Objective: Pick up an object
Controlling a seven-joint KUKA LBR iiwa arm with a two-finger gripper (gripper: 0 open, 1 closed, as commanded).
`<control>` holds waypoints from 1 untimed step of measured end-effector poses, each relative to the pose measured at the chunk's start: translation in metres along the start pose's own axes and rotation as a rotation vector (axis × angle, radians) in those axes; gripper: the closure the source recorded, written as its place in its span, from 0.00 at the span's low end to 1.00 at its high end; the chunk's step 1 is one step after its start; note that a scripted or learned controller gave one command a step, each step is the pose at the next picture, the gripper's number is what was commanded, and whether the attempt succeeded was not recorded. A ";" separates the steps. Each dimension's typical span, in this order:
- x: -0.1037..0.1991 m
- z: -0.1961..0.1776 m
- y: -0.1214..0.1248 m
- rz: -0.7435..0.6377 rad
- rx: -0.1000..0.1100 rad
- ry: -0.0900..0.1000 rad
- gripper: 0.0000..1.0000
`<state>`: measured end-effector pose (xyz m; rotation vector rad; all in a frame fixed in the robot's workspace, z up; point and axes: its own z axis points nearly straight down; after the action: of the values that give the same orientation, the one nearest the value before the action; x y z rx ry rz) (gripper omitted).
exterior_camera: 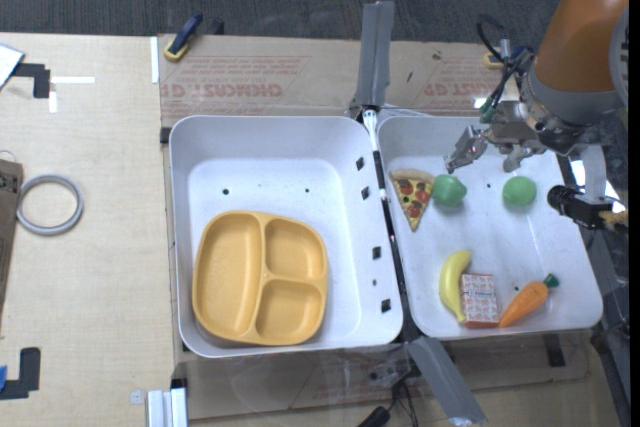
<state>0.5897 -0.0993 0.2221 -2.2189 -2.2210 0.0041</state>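
The claw (pixel 468 153) hovers at the right bin's (pixel 560 315) twelve o'clock, whether released or clenched I cannot tell, with a green ball (pixel 449 191) just below it at six o'clock, beside the pizza slice (pixel 411 196), and a second green ball (pixel 519 192) at its four o'clock.
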 end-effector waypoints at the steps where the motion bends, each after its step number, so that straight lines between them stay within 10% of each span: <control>1: -0.002 0.120 0.017 -0.170 -0.003 0.000 0.00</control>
<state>0.6067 -0.1012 0.1018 -2.0242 -2.4031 0.0003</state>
